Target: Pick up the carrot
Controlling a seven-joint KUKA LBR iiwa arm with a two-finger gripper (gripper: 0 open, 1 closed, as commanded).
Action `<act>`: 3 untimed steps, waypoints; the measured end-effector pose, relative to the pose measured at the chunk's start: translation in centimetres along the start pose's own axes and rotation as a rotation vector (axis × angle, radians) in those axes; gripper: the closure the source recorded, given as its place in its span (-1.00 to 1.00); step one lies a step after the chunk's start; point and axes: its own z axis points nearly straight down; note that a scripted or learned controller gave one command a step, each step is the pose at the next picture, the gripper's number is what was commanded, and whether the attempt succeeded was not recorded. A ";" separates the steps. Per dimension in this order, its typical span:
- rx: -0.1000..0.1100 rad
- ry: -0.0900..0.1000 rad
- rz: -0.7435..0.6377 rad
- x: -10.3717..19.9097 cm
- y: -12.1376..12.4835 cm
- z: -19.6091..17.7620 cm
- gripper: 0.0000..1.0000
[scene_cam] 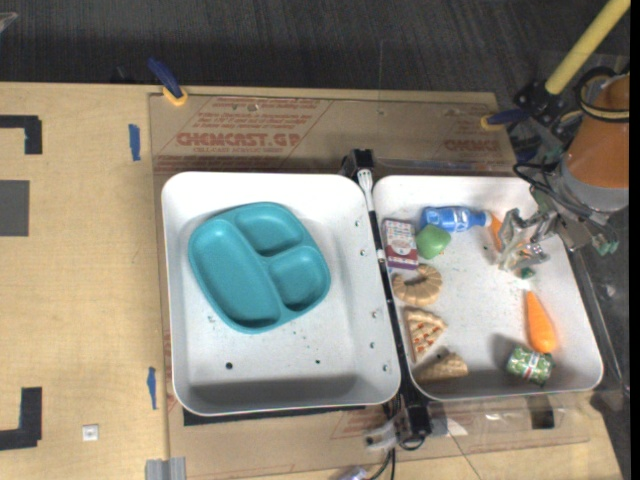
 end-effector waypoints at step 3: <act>-0.013 0.009 -0.069 -5.0 -1.3 1.3 -1.00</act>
